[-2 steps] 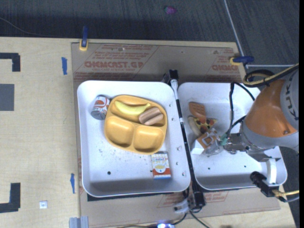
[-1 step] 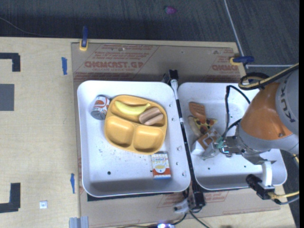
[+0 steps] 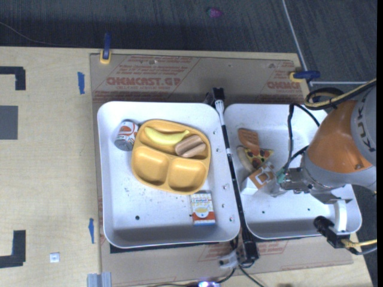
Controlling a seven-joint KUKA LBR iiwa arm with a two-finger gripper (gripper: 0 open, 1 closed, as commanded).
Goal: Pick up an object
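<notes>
Hand — grip unclear — sits by perhaps an orange-brown small carton, tilted.

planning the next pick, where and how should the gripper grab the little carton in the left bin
Grip the small carton across its two long sides, coming straight down from above. It lies flat on the left bin floor near the front wall, below the yellow divided plate. Its left and right sides look free, while the bin's front wall crowds its lower end, so closing left-to-right seems safest.
</notes>
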